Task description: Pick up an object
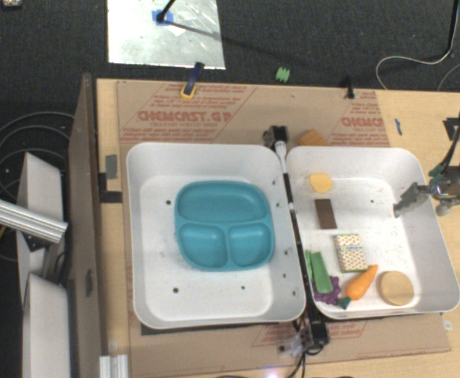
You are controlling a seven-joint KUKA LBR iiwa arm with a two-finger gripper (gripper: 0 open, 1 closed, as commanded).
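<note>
The gripper [409,198] hovers over the right bin's [419,168] right rim; jaw state cannot be determined. Nothing is picked: the carrot [361,283], brown block [324,213] and others lie in the bin.

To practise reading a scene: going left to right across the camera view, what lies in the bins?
Teal divided plate → green piece → patterned block → round tan piece → gripper.

teal divided plate [224,235] in a white bin [155,172]; orange carrot [361,282]; green stick [320,272]; brown block [325,213]; yellow-speckled sponge [350,252]; tan round thing [396,287]
</note>
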